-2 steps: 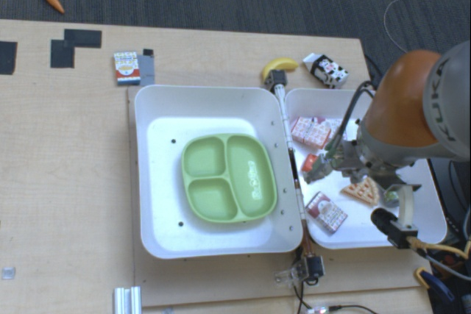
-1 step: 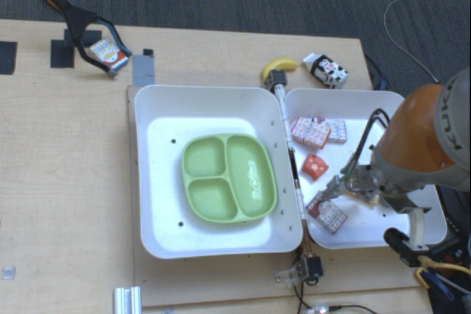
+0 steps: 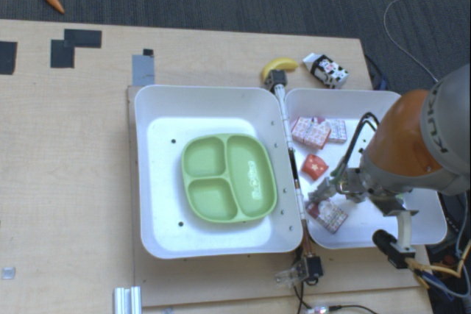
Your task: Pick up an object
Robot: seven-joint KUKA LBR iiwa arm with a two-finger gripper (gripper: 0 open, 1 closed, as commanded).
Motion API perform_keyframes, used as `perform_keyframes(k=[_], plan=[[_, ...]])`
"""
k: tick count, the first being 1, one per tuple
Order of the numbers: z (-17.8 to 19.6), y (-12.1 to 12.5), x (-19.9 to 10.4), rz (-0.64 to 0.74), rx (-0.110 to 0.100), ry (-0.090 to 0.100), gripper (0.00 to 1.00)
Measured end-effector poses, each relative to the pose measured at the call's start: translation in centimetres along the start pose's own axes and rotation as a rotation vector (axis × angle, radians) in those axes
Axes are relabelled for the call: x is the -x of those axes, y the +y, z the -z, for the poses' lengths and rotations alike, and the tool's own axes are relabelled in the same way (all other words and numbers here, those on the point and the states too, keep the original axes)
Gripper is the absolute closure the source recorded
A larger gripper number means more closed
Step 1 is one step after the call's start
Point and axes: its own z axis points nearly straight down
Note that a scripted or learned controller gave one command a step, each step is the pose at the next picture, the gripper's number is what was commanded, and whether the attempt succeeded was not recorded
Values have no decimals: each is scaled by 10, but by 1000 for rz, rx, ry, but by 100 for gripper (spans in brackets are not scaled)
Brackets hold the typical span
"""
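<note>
We see the arm (image 3: 423, 140) coming in from the right, bent low over the right bin (image 3: 434, 228), prob. because the loose pickable stuff lies there. The left bin (image 3: 143, 180) carries a green divided plate (image 3: 228, 178), flat in its middle, well apart from the tool. In the right bin: a red-white patterned packet (image 3: 318, 131) at the far side, a small red block (image 3: 315, 166) nearer, and a patterned packet (image 3: 331, 215) near the left wall. The gripper (image 3: 321, 196) sits just above/touching that last packet, likely the target; grip state: we can't tell.
</note>
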Motion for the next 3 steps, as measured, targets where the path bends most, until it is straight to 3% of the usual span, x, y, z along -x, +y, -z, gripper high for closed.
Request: perform_keyframes(k=[1,2,3], plan=[[13,4,-3,3,10,4,100],[13,4,-3,3,10,4,0],[24,6,-3,4,15,4,100]])
